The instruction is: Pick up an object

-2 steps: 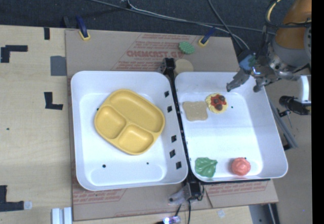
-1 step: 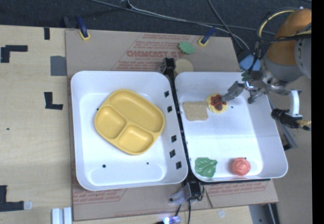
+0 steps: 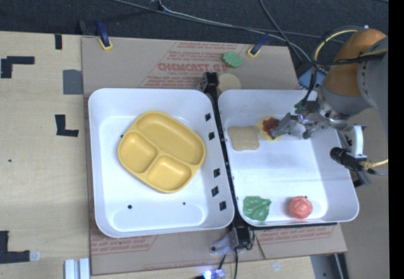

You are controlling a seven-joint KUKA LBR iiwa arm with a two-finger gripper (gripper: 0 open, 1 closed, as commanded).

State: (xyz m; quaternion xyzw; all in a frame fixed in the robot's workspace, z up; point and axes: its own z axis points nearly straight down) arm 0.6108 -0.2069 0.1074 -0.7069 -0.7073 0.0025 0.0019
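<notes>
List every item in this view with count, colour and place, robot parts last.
bins: 2, white, side by side on the bench
divided plate: 1, yellow, left bin
bread slice: 1, beige, right bin, near the divider
red and yellow item: 1, right bin, just off the tool tip
leafy item: 1, green, right bin front
tomato-like item: 1, red-orange, right bin front
round textured piece: 1, green, on cardboard behind the bins
clips: 2, blue and yellow, cardboard's back edge
arm: 1, grey with orange band, right
tool: 1, over right bin

Red print "CHEMCAST" readable on brown cardboard sheet, upper middle of frame, above bins; smaller red lines illegible.
</notes>
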